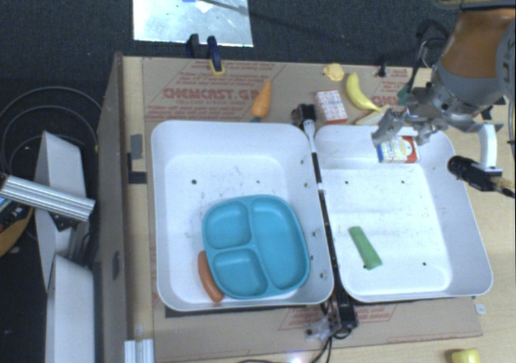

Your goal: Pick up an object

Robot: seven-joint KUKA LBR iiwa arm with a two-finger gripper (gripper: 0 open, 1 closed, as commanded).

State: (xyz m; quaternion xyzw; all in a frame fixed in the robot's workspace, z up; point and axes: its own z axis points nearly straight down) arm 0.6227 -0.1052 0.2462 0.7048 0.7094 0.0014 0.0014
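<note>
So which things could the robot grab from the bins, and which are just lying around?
For the job:
gripper, over the right bin
small carton under it
green stick, right bin
blue tray, left bin
orange sausage beside the tray

Just lying about, behind the bins:
banana
carrot
small box

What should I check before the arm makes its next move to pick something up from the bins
1. Hand over a target: ok, it sits above the small red and white carton at the far edge of the right bin.
2. Carton between the fingers: cannot tell, the hand hides its top.
3. Other target in the right bin: ok, the green stick lies apart from the hand.
4. Left bin contents: ok, the blue divided tray lies flat with an orange sausage beside it.
5. Banana and carrot: not ok as targets, they lie outside the bins.
</note>
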